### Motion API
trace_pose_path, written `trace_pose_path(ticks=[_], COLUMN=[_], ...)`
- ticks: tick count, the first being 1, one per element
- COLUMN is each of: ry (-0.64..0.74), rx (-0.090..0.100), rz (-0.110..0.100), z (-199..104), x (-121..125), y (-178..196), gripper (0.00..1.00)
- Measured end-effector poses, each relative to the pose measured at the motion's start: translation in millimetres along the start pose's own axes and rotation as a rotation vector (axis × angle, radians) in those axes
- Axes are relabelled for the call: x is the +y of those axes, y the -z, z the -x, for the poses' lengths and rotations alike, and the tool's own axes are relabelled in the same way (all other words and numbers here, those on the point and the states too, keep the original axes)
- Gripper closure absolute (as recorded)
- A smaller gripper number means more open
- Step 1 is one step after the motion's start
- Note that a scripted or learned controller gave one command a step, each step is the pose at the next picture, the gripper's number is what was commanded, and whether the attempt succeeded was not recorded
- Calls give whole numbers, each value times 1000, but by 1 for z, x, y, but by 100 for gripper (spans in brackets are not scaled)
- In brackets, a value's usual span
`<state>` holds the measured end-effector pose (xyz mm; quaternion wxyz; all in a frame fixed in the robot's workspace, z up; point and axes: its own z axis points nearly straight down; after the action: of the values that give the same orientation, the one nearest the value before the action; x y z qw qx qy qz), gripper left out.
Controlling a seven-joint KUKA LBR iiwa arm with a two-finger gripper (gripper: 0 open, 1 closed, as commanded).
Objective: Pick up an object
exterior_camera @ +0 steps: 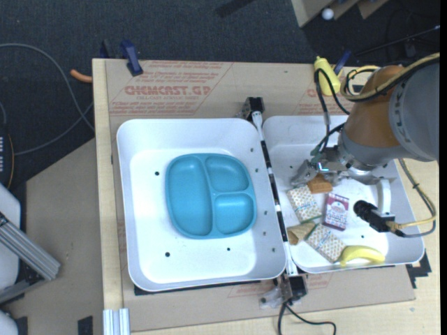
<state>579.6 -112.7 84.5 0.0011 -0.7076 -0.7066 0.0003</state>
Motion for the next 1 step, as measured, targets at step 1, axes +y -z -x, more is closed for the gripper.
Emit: trace_pose_path(ticks=[1], ry=[2], rx=[-1], rz=[3], z=[-14], x=[30], y=[0], gripper=[0])
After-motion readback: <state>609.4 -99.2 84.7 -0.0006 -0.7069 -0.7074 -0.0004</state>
